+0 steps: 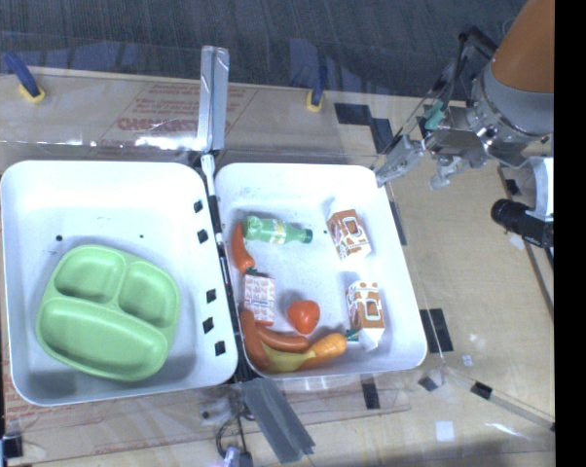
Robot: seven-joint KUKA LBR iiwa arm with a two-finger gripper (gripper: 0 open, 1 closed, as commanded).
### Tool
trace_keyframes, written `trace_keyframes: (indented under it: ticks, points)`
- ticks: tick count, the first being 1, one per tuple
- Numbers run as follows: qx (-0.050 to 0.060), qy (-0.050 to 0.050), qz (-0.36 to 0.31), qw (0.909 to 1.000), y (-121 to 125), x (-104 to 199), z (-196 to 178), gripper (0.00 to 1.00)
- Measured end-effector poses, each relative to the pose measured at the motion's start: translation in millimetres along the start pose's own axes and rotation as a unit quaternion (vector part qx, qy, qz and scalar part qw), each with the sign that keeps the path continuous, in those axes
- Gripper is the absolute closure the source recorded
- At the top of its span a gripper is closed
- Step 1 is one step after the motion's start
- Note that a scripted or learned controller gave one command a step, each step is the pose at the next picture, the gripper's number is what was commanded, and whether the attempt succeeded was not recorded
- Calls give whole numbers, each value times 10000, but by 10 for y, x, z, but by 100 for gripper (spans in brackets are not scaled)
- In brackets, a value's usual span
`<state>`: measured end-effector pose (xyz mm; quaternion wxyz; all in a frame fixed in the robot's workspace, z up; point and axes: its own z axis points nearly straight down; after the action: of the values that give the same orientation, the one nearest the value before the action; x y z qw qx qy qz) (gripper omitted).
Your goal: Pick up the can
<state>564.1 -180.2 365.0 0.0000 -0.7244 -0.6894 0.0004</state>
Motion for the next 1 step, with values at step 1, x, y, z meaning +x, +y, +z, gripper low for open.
trace_keyframes:
  ticks: [1]
  points:
    - [20,2,445,9990,-82,-199,1207,0]
